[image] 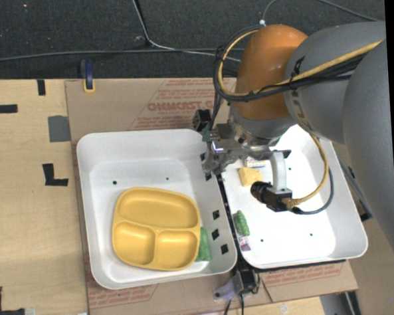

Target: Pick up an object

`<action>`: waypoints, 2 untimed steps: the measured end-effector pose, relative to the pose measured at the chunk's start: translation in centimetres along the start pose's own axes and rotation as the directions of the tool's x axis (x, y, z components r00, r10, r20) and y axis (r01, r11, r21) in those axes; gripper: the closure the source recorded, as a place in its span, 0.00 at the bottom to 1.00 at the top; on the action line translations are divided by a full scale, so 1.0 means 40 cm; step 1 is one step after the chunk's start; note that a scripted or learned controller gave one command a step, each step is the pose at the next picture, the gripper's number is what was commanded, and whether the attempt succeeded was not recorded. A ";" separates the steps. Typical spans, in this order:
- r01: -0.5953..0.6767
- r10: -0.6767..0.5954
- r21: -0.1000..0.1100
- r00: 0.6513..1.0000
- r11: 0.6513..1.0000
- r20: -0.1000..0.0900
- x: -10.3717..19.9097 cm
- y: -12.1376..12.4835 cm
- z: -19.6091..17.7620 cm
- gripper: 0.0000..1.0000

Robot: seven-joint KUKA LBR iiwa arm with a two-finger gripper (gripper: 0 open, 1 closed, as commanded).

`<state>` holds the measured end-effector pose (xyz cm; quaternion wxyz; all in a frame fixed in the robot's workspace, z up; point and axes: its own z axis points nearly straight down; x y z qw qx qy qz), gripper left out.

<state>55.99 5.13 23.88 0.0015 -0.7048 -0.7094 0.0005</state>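
Bins sit side by side on the table (27,217), both shallow and white. Inside the left bin (94,160) lies a yellow divided tray (155,227) with three compartments, and a green object (204,245) is wedged between its right edge and the bin wall. Along the right bin's (335,245) left wall rests a small green packet (241,224), with a pale yellow block (250,175) farther up. Over the right bin's upper left corner hangs the gripper (240,147) (grey arm, orange band above); whether its jaws are wide or narrow cannot be told.
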 end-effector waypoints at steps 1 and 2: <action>0.000 0.000 0.000 1.000 1.000 0.001 0.114 -0.022 0.009 1.00; -0.004 0.004 -0.001 1.000 1.000 0.002 0.108 -0.021 0.008 0.00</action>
